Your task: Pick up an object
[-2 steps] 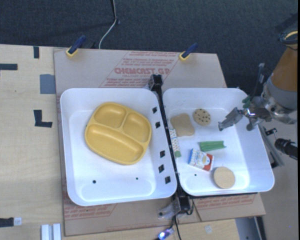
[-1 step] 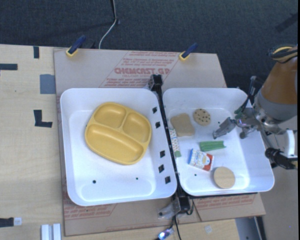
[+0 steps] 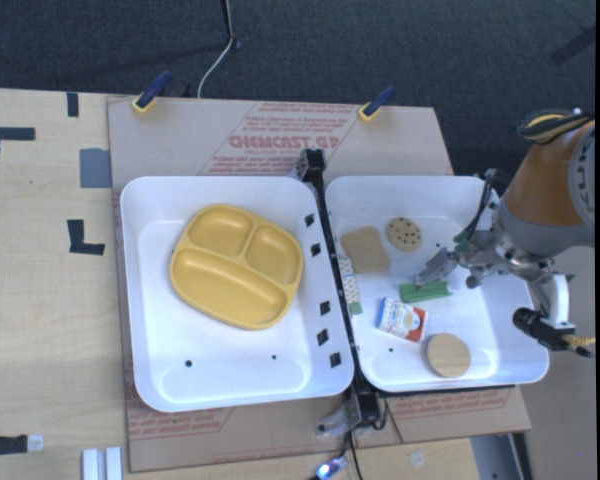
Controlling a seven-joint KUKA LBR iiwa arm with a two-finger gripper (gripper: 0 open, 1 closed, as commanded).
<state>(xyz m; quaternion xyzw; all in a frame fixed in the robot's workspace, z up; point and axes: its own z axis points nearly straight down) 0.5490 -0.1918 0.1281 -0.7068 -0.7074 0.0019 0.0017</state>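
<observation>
The right bin holds several small items: a tan flat square, a round chocolate-chip cookie, a green bar, a small white packet with red and blue print and a tan round disc. My gripper hangs over the right half of this bin, just above and to the right of the green bar. Nothing is visibly held in it. The grey and orange arm comes in over the bin's right wall.
The left bin holds a yellow divided plate. A black divider strip runs between the two bins. Both bins rest on a cardboard sheet fixed by two clamps at the back.
</observation>
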